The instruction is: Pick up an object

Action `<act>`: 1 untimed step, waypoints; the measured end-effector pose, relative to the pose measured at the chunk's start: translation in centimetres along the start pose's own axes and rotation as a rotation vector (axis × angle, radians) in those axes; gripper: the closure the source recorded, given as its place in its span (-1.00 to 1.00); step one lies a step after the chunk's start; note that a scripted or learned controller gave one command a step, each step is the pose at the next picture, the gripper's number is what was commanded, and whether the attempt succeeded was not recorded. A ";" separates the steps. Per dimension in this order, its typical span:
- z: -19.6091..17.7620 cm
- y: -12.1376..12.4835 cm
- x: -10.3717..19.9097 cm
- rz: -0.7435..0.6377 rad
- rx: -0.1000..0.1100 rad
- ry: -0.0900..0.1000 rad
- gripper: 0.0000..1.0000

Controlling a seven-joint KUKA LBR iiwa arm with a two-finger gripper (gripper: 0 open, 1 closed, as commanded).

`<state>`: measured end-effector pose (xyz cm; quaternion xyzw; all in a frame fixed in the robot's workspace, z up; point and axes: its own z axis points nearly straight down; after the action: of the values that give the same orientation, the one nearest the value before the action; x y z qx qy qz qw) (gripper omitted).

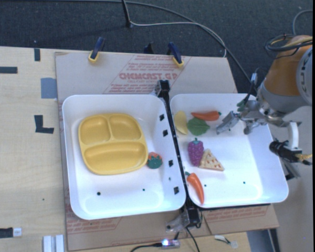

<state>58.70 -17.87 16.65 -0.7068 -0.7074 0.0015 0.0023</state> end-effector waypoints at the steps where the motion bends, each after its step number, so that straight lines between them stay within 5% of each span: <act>1: 6.3 0.2 -0.2 0.000 0.001 0.000 -1.00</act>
<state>58.88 -18.11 10.38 -0.7069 -0.7073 0.0018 0.0027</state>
